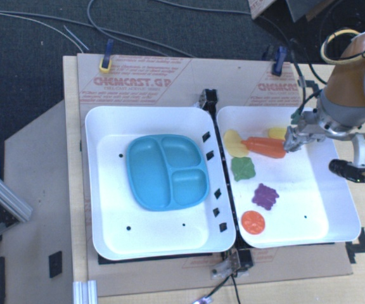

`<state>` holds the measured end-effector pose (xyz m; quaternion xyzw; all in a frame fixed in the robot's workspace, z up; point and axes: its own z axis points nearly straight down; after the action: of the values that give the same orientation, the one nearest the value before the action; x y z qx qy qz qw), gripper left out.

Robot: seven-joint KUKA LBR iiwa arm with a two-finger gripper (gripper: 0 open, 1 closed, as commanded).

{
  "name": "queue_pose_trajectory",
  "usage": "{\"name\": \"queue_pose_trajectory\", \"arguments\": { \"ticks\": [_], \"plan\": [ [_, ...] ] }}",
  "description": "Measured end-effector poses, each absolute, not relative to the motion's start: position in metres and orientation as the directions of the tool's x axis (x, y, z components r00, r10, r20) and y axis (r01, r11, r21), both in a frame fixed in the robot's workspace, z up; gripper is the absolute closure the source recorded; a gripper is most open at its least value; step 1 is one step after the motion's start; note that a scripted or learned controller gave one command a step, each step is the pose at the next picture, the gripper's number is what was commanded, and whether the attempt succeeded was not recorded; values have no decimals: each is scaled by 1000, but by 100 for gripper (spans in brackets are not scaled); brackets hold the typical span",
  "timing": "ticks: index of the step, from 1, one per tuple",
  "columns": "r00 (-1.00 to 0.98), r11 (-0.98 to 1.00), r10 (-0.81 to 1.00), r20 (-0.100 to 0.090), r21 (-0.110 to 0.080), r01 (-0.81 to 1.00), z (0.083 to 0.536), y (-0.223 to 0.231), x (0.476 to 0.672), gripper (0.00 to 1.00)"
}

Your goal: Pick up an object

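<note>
The gripper (294,139) is seen low over the far part of the right bin (309,227), at the right end of the orange carrot-shaped toy (265,147). Whether the jaws are parted or closed cannot be told, and no grasp on the carrot can be confirmed, since the tip region is too small and cluttered to be read.

Around the carrot, a pale yellow rounded piece (235,143) is laid just to its left, touching or nearly touching it, and a small yellow piece (276,132) is tucked just behind it. A green lumpy toy (243,168) is placed nearer the camera, then a purple knobbly piece (265,196), and a flat orange-red disc (253,221) near the front left corner of the bin.

In the left bin (106,233), a light blue plastic divided plate (167,171) with three compartments is laid flat and slightly turned. Both bins are smooth, white and shallow with rounded corners, and are set side by side on a board of brown printed cardboard (144,78).
</note>
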<state>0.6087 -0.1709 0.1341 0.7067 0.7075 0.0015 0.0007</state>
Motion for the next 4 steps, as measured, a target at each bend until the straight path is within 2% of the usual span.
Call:
{"name": "queue_pose_trajectory", "arguments": {
  "ticks": [1,2,3,4],
  "plan": [
    [1,-1,1000,-2,7,1000,193,-176,602,100],
    [-1,1,1000,-2,5,1000,232,-176,603,100],
    [-4,4,1000,2,-2,1000,222,-126,601,100],
    [-5,5,1000,2,-2,1000,214,-77,605,100]
  ]
}}
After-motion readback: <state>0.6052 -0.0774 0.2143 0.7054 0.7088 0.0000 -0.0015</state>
